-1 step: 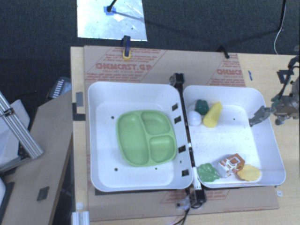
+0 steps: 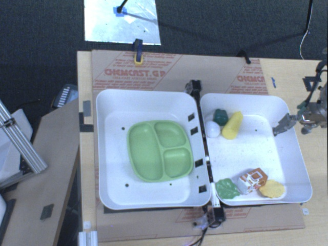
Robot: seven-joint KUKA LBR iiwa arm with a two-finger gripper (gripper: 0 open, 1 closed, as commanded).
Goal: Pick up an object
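Observation:
The right bin [image 2: 266,160] holds several small objects. At its back left lie a dark green piece [image 2: 221,116], a yellow cylinder [image 2: 232,125] and a white ball [image 2: 212,129]. Along its front edge sit a green leafy item [image 2: 226,188], an orange and white box [image 2: 252,180] and a yellow lump [image 2: 271,189]. My gripper [image 2: 283,125] hovers over the bin's right rim, well to the right of the yellow cylinder and apart from every object. Nothing shows in its grasp.
The left bin [image 2: 110,111] holds a green divided plate [image 2: 158,150]. A black divider strip [image 2: 200,142] runs between the bins. Both bins rest on a cardboard sheet [image 2: 154,70]. A metal frame [image 2: 18,142] stands at the far left.

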